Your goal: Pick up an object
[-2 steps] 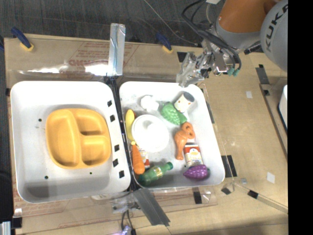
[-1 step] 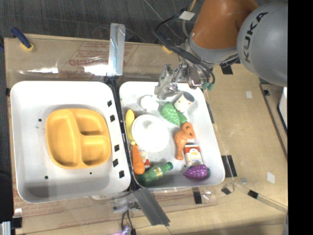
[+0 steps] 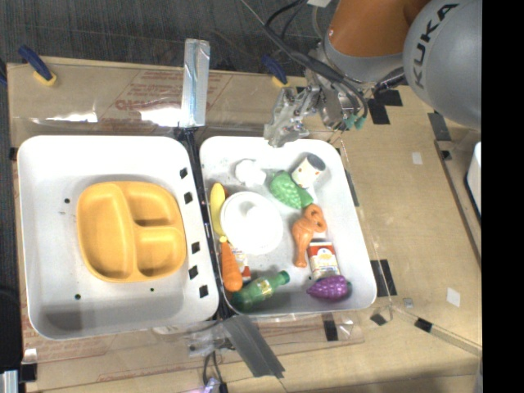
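My gripper [image 3: 282,124] hangs over the back rim of the right bin [image 3: 352,219], just above the bin's far edge. Nothing shows in it. In that bin lie a white round bowl [image 3: 250,219], a yellow banana [image 3: 217,203], a carrot [image 3: 232,270], a green bottle [image 3: 260,289], purple grapes [image 3: 329,287], an orange drumstick [image 3: 309,226], a small orange-labelled jar [image 3: 322,259], a green leafy piece [image 3: 288,191], a white cup [image 3: 309,170] and a small white piece [image 3: 246,170]. The cup and the small white piece lie nearest the gripper.
The left bin [image 3: 41,219] holds a yellow divided plate [image 3: 135,228]. A silver taped strip [image 3: 196,80] stands at the back between the bins. Cables [image 3: 286,15] trail behind the arm. Bare bench [image 3: 417,244] lies right of the bins.
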`<state>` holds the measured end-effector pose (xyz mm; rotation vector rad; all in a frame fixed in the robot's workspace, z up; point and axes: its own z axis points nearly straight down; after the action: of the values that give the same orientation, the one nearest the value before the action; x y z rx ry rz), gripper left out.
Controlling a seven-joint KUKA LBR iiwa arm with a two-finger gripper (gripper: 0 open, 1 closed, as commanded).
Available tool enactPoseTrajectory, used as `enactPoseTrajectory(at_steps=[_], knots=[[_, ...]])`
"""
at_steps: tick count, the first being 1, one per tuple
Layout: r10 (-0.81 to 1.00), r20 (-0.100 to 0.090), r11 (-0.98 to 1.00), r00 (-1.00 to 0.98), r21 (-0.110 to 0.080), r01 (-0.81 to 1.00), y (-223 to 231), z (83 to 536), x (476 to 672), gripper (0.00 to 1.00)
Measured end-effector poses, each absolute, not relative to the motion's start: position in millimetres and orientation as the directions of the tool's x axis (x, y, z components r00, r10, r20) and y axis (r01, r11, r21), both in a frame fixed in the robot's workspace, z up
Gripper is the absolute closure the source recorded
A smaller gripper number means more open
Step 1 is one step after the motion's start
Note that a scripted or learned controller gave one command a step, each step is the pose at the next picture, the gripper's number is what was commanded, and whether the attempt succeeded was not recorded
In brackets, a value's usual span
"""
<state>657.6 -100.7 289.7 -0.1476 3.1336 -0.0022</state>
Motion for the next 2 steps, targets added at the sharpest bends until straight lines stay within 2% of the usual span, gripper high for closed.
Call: enactPoseTrajectory(at_steps=[1,2], knots=[[-0.180,-0.004,0.984,-0.984,-0.002,-0.180,-116,296,657.8,1.00],[-0.352,0.000,0.936,-0.936,0.000,-0.352,-116,274,657.5,1.00]])
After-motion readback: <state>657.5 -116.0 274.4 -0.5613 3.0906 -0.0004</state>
